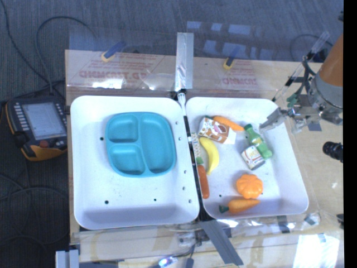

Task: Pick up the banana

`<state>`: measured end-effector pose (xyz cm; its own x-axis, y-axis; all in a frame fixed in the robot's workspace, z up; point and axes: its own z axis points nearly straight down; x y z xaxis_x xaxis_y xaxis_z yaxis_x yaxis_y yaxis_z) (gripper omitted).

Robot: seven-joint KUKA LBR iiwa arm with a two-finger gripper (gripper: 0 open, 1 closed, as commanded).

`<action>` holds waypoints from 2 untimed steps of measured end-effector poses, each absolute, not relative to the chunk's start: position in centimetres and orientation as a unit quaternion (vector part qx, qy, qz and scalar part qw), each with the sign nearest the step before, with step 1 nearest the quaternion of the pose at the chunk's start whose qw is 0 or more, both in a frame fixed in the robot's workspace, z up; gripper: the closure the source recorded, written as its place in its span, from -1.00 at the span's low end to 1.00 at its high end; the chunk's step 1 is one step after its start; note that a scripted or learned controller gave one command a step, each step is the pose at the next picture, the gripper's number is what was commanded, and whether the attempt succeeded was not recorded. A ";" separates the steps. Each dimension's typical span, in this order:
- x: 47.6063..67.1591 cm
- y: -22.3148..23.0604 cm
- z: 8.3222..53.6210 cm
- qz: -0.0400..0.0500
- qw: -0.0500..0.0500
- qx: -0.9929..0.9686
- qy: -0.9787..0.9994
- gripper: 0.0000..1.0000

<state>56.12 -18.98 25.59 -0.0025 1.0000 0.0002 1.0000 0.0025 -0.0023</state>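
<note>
Two white bins are seen side by side, and the banana [210,154] is found in the right bin [295,172], close to its left wall, curving downward. A small carton [215,130] with a printed orange-and-white label, too blurred to be read, is touching the banana's upper end. Faint red lettering on the cardboard [111,71] behind the bins cannot be made out. The gripper [274,119] is held over the right bin's upper right corner, well apart from the banana; whether it is clenched or released cannot be told. Open floor is left between banana and green bottle [256,141]. A blue tray [139,143] is sitting in the left bin [89,200].
</note>
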 end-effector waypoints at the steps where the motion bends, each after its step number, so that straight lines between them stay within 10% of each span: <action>1: 54.0 -15.4 12.5 0.002 0.002 -0.804 -0.594 -1.00; 2: 50.1 -12.0 9.1 -0.004 -0.006 -0.873 -0.488 -1.00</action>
